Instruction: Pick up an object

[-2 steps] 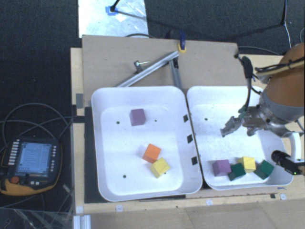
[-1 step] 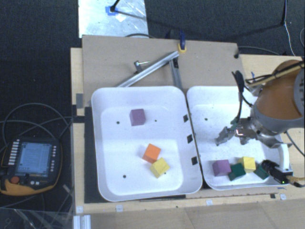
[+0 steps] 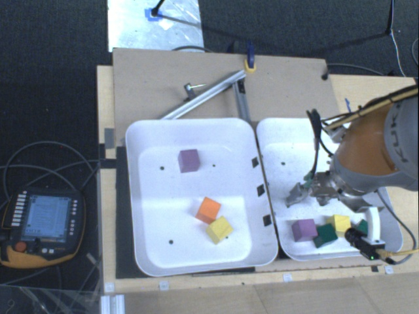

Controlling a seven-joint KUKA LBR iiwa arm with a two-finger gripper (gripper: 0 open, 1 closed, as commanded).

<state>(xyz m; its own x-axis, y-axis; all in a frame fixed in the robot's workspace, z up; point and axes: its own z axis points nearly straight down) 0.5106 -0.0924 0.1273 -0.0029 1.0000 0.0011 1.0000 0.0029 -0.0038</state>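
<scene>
At the far left you have the teach pendant (image 3: 42, 226) lying on the dark floor beside the bench. Moving right, your left bin (image 3: 141, 175) holds a purple block (image 3: 188, 160) toward its back, with an orange block (image 3: 208, 209) and a yellow block (image 3: 219, 229) touching each other nearer the front. In your right bin (image 3: 278, 142), a second purple block (image 3: 304, 229), a dark green block (image 3: 325, 235) and a small yellow block (image 3: 341, 223) sit clustered at the front. The gripper (image 3: 302, 193) hangs just above and behind that cluster; you cannot tell how wide it stands, and nothing is visibly held.
</scene>
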